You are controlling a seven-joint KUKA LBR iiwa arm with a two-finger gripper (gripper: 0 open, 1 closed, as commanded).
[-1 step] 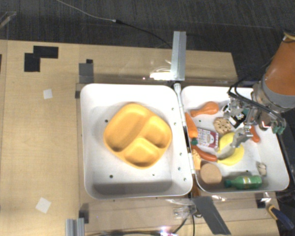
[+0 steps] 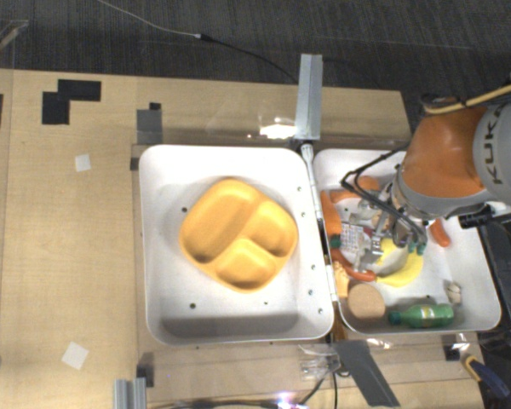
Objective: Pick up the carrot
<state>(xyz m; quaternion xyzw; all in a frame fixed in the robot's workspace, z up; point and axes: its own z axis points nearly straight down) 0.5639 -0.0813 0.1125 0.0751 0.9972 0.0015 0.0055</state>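
Against the right bin's left wall lies the slim orange carrot [image 2: 331,214]; gripper [image 2: 376,244] state unclear.

The gripper [image 2: 368,244] hangs low in the right bin [image 2: 477,313], among crowded items. Just to its left lies the carrot [image 2: 331,213], against the bin's left wall. A yellow banana [image 2: 406,267] sits just right of it, a green bottle [image 2: 422,315] and a round brown piece [image 2: 366,301] below. Farther left, the other bin [image 2: 162,228] holds a yellow divided plate [image 2: 238,233].
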